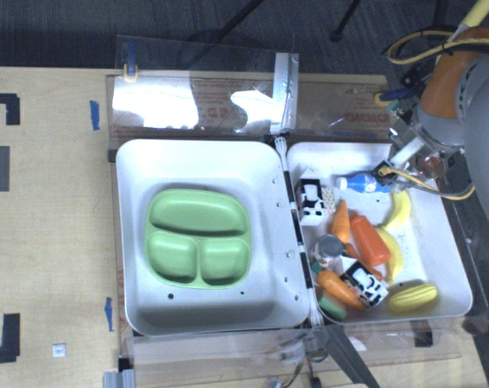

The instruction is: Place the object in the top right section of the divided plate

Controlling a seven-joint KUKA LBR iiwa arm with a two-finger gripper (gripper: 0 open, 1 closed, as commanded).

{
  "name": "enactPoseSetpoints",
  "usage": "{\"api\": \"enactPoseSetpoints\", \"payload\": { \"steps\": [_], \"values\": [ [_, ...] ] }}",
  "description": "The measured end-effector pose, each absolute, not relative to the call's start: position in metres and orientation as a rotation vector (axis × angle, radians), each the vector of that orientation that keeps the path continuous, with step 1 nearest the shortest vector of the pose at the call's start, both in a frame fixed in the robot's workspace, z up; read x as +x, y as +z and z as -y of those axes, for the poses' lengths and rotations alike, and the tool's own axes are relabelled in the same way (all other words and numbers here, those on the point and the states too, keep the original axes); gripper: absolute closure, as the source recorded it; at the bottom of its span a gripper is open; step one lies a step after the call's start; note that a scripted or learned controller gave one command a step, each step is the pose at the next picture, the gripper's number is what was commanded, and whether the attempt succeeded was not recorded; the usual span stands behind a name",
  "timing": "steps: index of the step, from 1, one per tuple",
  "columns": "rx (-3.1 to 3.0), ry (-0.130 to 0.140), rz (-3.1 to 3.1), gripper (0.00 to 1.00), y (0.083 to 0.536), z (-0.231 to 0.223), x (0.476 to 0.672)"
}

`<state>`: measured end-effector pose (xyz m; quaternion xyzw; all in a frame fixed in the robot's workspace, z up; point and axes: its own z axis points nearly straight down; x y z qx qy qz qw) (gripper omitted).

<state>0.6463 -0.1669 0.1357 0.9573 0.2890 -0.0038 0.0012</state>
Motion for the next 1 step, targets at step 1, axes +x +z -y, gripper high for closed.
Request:
{"api": "enactPoseSetpoints", "payload": {
  "steps": [1],
  "values": [
    [3.005, -0.013, -0.907, 0.00, 0.1355, 0.1668, 0.6463]
  ]
}}
